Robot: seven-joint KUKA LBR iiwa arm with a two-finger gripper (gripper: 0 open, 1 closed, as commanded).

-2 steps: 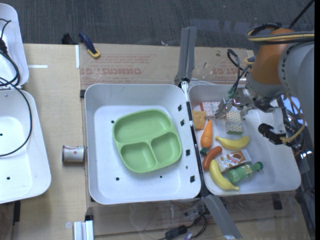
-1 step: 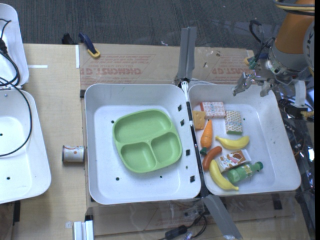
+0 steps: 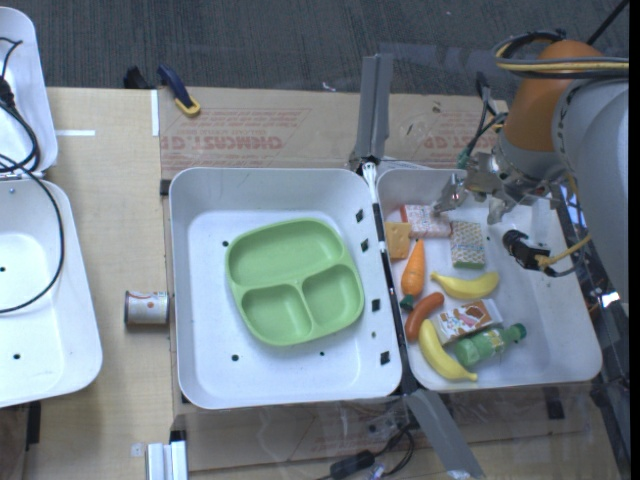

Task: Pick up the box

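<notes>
Camera view, as I read it from my station: two white bins sit side by side. My left bin (image 3: 190, 298) holds a green tray (image 3: 295, 280) with three compartments, lying flat near its middle. My right bin (image 3: 565, 353) is crowded. The box (image 3: 468, 321), small with a red and white face, lies in the near half, tilted. A green bottle (image 3: 490, 344) touches its near edge, one banana (image 3: 466, 285) lies just above it, and another banana (image 3: 441, 353) curves along its left side. A red pepper (image 3: 424, 311) and a carrot (image 3: 413, 265) lie to the left, close to the wall between the bins. Farther back I see a sponge (image 3: 467, 243), a cracker (image 3: 398, 240) and a pink packet (image 3: 428, 221).

My arm (image 3: 560, 118) comes in from the right, orange band uppermost, wrist bent down over the far right corner of that bin. My gripper (image 3: 478, 190) hangs above the far part, near the packet and sponge, well apart from the box. Whether the claw is released or clenched I cannot tell; nothing shows in it.

Free floor lies along the right side of the bin, right of the box. On the bench left of the bins lies a small can (image 3: 147, 308).
</notes>
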